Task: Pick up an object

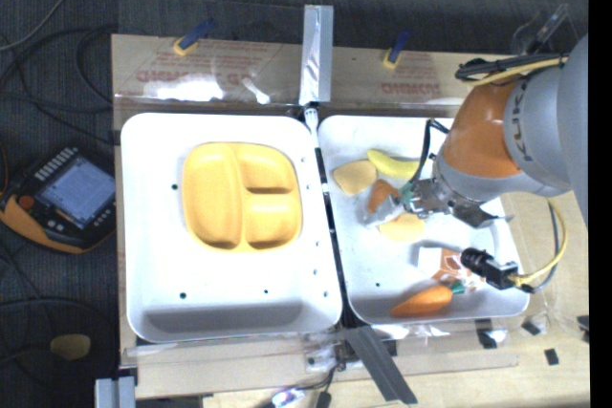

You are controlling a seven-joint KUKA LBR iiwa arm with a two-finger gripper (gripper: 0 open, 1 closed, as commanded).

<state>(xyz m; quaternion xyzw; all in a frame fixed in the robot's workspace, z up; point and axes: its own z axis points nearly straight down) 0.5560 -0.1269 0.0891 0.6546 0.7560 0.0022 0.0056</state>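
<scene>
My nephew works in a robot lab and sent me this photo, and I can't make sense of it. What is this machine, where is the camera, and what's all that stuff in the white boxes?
The camera hangs above a bench and looks down at a slant. The big grey and orange shape is a robot arm reaching in from the right. Its job is to pick up an object. At its tip is a gripper, a two-finger claw, low in the right bin. I cannot tell from here whether it holds anything.

Two shallow white bins sit side by side. The left bin holds a yellow divided tray. The right bin holds what look like toy foods: a banana, a carrot, and some pale yellow and orange pieces close to the gripper.

On the floor to the left lies a handheld controller with a screen.
</scene>
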